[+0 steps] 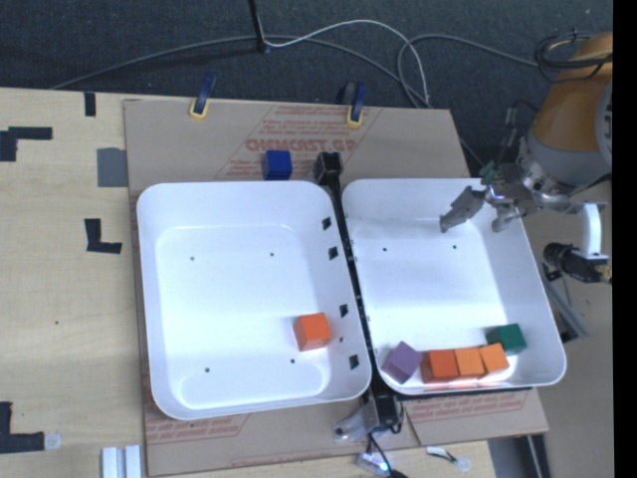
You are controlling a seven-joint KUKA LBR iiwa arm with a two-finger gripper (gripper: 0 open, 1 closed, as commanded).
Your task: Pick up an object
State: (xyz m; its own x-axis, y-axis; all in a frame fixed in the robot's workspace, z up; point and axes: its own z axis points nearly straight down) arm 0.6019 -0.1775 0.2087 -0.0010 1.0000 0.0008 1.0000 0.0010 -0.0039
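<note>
An orange cube [313, 331] lies in the left bin [169, 207], toward its near right corner. Along the near edge of the right bin [398, 192] sit a purple block [402, 361], a row of orange blocks [464, 363] and a green block [508, 339]. My gripper [482, 213] hangs over the far right part of the right bin, well away from those blocks. Its two fingers are spread apart with nothing between them.
A blue cube [278, 163] rests on the cardboard behind the left bin. Black clips [327, 167] line the seam between the bins. Cables [338, 33] run across the dark floor at the back. The arm's orange band [574, 108] stands at the right edge.
</note>
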